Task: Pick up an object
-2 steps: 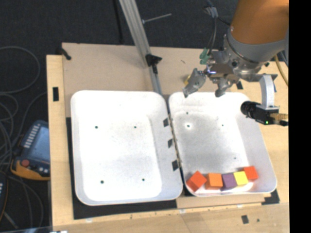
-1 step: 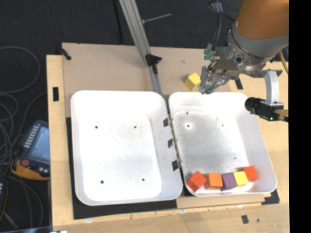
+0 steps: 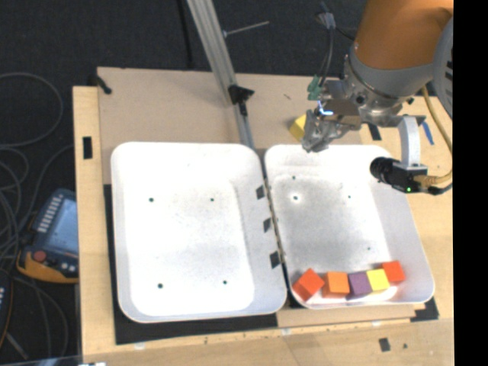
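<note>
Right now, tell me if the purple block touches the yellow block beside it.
Touching. The camera view shows the purple block and the yellow block pressed side to side in the row along the right bin's near edge, no gap between them.

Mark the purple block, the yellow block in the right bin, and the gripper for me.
purple block (image 3: 359,283): camera view, middle of its top face.
yellow block (image 3: 377,280): camera view, middle of its top face.
gripper (image 3: 314,145): camera view, at the fingertips, over the right bin's far rim.
</note>
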Controlling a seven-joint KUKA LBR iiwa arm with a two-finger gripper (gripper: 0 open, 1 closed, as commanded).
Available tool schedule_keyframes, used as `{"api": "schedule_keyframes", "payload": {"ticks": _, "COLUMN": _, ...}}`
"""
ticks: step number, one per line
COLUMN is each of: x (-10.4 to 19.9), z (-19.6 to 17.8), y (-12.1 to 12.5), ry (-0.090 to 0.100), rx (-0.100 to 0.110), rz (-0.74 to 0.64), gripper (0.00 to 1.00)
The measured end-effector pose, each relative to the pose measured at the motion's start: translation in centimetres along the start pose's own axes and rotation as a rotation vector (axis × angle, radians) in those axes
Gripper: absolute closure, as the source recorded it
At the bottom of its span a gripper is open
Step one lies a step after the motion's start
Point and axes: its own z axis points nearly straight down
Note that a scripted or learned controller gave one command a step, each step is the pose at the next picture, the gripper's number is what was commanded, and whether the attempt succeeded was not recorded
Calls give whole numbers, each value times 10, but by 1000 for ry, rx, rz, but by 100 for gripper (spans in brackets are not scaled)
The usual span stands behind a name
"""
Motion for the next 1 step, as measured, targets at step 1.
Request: {"api": "schedule_keyframes", "payload": {"ticks": 1, "x": 64, "z": 92, "y": -62, "ry": 2, "rx": 6, "rz": -5, "gripper": 100}}
